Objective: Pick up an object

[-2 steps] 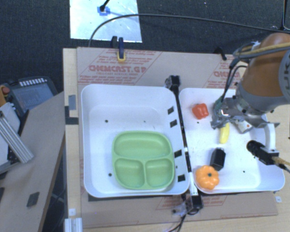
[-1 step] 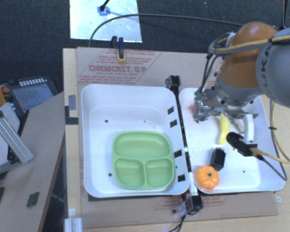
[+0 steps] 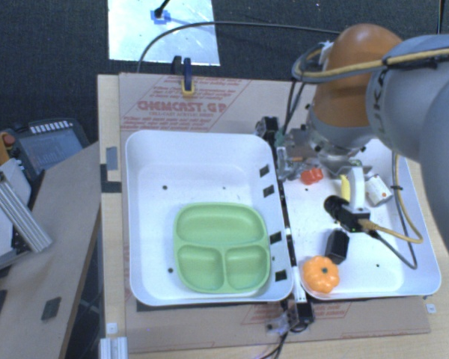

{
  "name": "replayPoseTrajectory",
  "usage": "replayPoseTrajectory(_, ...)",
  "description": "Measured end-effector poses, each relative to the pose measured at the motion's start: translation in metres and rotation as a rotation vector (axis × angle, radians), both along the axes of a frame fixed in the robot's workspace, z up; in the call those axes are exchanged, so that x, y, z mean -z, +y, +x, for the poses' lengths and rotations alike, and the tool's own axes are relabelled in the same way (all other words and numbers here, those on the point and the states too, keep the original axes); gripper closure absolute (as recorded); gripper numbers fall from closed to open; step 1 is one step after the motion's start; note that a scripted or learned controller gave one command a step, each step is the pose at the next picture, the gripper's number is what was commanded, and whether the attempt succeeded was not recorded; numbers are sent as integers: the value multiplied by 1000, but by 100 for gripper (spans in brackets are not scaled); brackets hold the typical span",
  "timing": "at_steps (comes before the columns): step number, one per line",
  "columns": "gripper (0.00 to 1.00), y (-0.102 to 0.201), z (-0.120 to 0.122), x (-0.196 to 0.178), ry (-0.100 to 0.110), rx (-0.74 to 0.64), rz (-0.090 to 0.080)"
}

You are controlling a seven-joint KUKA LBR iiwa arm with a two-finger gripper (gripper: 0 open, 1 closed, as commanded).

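Over the far part of the right bin (image 3: 415, 275) hangs the grey arm (image 3: 419, 96), and its gripper (image 3: 299, 159) is low near the wall between the two bins. Left of the gripper, in the left bin (image 3: 150, 163), lies a green divided plate (image 3: 223, 247), well apart from it. Nearer to the camera than the gripper sits a small orange pumpkin (image 3: 321, 274). Just beside the gripper on its right lies a little red-orange object (image 3: 311, 176), not between its parts.
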State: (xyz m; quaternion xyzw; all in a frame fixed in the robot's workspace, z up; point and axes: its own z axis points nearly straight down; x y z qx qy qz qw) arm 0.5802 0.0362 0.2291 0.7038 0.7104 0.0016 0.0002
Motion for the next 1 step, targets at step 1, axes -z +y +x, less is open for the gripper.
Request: replayPoseTrajectory(1, 100, 57, 29, 5, 0, -1, 1)
